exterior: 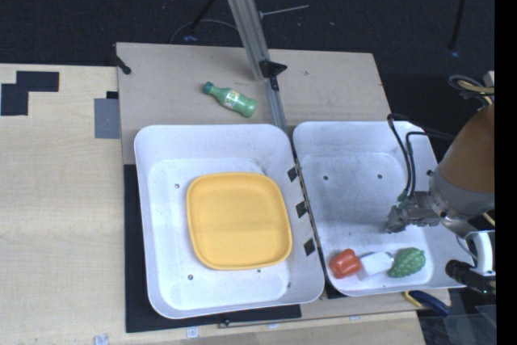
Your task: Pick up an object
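- 2 shallow white bins side by side on a tan bench (339,81).
- Behind the left bin, on the bench: small green bottle (230,98), lying on its side.
- Left bin (157,174): yellow square plate (239,220), flat, about centred.
- Slanted metal rail (249,16) running from the top down to the gap between the bins.
- Right bin (347,153), near front edge: row of 3 things close together, red pepper (346,262), then white piece (376,263), then green bumpy thing (406,262).
- Gripper (401,218) low in the right bin, just above and behind the row, apart from all 3; nothing seen held; finger spread too small and dark to tell.
- Arm entering from the right, orange band (472,157) above the wrist.
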You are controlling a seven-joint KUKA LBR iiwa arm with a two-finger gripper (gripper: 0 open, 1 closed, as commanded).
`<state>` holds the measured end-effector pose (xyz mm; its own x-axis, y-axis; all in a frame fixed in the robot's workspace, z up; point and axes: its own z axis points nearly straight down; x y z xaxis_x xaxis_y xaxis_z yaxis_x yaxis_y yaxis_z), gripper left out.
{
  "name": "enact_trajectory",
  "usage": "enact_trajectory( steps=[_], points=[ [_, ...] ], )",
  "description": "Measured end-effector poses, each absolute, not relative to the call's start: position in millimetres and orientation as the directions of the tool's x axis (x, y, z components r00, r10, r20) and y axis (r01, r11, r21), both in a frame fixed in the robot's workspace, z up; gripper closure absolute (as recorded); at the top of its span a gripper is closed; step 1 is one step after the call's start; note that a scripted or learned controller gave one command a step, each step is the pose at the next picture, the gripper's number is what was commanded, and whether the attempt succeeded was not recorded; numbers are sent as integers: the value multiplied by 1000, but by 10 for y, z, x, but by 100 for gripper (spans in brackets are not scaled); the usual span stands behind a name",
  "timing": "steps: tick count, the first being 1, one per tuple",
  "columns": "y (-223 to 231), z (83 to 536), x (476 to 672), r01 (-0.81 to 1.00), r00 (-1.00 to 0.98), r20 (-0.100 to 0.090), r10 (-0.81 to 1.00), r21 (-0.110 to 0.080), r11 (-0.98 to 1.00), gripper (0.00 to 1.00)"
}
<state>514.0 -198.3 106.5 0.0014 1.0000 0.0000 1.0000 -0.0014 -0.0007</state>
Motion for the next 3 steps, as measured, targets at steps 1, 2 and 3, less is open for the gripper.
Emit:
enact_trajectory(
  steps=[1,2,3],
  points=[
    [-2014,1632,5059,1000,1,-1,1000,4,-1,100],
    [-2063,2170,5128,1000,1,-1,1000,4,-1,100],
    [-2069,2604,5133,1000,1,-1,1000,3,-1,100]
  ],
)
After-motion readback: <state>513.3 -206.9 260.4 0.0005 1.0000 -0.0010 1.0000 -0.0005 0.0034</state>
